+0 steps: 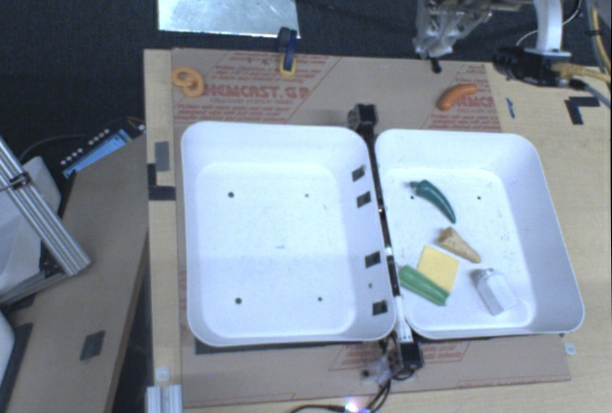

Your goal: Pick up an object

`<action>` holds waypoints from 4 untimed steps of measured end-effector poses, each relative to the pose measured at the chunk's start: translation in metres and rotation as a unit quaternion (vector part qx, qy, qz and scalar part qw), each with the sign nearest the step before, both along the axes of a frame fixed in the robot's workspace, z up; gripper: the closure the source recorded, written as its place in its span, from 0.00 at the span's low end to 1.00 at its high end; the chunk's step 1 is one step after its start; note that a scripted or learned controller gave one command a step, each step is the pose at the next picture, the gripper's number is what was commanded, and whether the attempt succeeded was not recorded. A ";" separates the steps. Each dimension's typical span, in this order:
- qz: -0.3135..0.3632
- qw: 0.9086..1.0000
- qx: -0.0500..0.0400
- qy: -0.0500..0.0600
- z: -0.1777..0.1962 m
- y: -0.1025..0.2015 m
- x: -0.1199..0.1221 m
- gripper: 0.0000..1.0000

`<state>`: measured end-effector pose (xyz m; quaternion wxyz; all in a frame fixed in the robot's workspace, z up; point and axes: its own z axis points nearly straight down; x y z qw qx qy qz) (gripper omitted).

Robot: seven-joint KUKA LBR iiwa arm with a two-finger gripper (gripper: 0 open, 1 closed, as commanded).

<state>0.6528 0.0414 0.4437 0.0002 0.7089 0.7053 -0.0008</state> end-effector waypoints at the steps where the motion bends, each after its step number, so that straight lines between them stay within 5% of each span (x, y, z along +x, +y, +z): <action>1: 0.004 1.000 0.001 -0.004 0.042 -0.002 0.016 1.00; 3: 0.000 1.000 0.000 -0.001 -0.022 -0.120 0.015 1.00; 4: 0.003 1.000 0.000 -0.002 -0.011 -0.140 0.016 1.00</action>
